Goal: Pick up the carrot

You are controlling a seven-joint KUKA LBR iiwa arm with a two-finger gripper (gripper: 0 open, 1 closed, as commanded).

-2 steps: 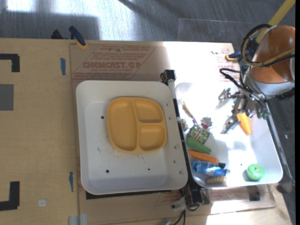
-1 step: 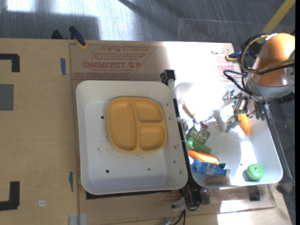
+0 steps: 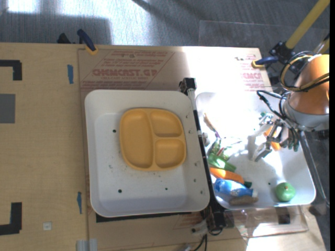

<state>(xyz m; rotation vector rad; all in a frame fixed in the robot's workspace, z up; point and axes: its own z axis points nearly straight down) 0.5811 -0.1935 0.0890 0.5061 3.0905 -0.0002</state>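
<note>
Gripper [image 3: 260, 149] hangs over the right bin [image 3: 301, 166], fingers spread apart with nothing between them. Carrot [image 3: 229, 174] lies at about eight o'clock from it, near the bin's left wall, just above a blue item [image 3: 230, 188].

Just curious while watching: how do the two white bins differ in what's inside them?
The left bin holds one yellow divided plate, lying flat near its middle. The right bin holds several small items crowded at its near-left side: a carrot, a green ball, a blue item. Both bins are shallow and white.
</note>
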